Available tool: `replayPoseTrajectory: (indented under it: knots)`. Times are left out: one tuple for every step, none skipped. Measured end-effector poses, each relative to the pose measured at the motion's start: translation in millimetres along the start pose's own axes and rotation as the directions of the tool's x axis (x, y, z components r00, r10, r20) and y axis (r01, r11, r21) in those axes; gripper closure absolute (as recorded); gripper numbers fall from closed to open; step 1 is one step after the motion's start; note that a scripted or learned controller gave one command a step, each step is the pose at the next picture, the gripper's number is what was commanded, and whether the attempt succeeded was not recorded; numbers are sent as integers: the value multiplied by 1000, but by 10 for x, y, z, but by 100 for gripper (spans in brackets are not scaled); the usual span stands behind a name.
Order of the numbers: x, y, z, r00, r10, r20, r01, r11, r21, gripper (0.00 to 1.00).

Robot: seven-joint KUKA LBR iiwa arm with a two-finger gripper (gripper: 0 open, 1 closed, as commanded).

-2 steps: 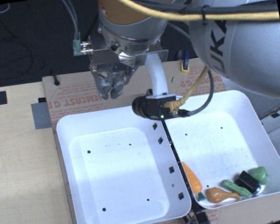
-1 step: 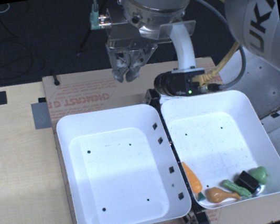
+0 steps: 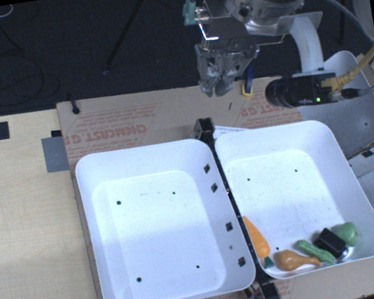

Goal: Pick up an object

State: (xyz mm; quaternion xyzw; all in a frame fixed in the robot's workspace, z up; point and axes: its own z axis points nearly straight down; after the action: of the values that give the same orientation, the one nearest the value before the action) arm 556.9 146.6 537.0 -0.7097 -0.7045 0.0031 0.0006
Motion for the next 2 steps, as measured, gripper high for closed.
replayPoseTrajectory:
  knots:
    - [382, 117, 3, 1000, -11, -2, 11, 1000, -2, 100]
    - [1009, 193, 3, 1000, -14, -3, 14, 1000, -1, 100]
